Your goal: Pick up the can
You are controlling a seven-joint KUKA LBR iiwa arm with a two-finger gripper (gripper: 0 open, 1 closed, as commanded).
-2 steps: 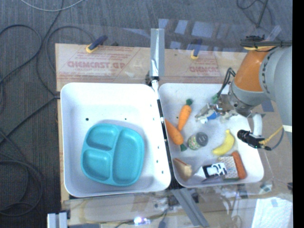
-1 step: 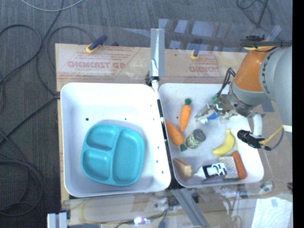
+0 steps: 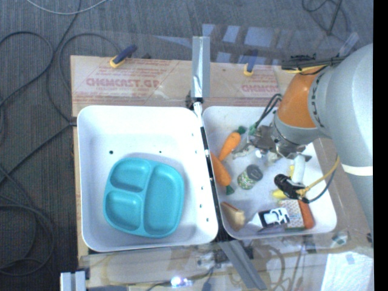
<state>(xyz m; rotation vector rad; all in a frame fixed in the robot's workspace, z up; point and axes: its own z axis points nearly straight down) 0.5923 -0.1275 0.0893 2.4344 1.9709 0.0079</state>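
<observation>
camera view: the can [image 3: 249, 176] lies in the right bin [image 3: 327, 220], between 2 carrots at its 10 o'clock and the gripper [image 3: 267, 143] at its 1 o'clock. claw width: cannot tell. approach step; next, descend over the can.

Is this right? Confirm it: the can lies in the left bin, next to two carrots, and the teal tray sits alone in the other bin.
One thing is wrong: the can lies in the right bin, not the left. The camera view shows it there beside the two carrots. The teal tray sits alone in the left bin.
</observation>
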